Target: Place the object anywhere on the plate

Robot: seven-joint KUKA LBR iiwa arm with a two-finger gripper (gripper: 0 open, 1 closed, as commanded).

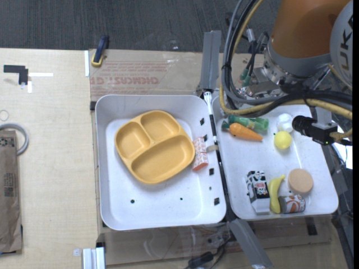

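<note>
**Bench, two bins, and the arm over the right one**

At the far left, a pale wooden bench top (50, 150) carries a brown paper packet (9, 189) at its edge, with a grey ring (19, 136) just above it and a small black bracket (15, 72) further up. Dark carpet (112, 10) runs along the top of the view. A sheet of brown cardboard (146, 72) lies behind the bins, with a blue-and-yellow tool (101, 50) at its left corner.

The left bin (162, 212) holds a yellow three-compartment plate (154, 145), and a small orange-and-white packet (200, 153) lies just beside the plate's right edge, on the bin floor.

The right bin (314, 172) holds a carrot (245, 130), a yellow lemon (282, 140), a cow-patterned carton (258, 190), a banana (275, 194), a tan round disc (300, 180) and a small can (291, 204).

The arm (308, 15) hangs over the right bin's far edge amid looping cables (235, 55). I cannot tell how the tool's grasp stands.
</note>
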